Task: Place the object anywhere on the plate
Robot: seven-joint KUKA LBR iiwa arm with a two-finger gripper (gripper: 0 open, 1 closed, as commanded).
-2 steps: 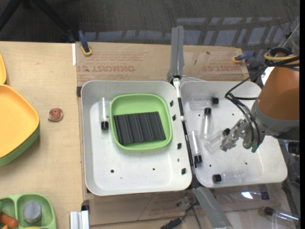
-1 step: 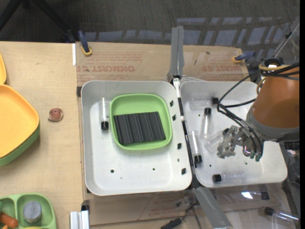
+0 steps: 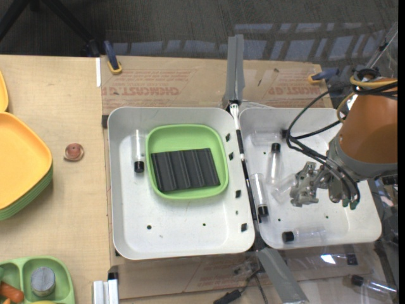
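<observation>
Hovering low in rt bin, gripper point(image 3: 305, 189) over clear tubes point(image 3: 272, 164); can't tell finger state. Green plate point(image 3: 188, 133) w/ black ridged block point(image 3: 184, 170) sits in left bin. Risk: slick tube rolls, grab misses.

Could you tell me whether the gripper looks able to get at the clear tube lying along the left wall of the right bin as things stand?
Probably yes. The gripper is low over the right bin, and the clear tube lies flat, uncovered. Its closeness to the bin wall may crowd one finger.

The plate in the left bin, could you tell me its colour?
Light green plate, seen in the camera view.
</observation>
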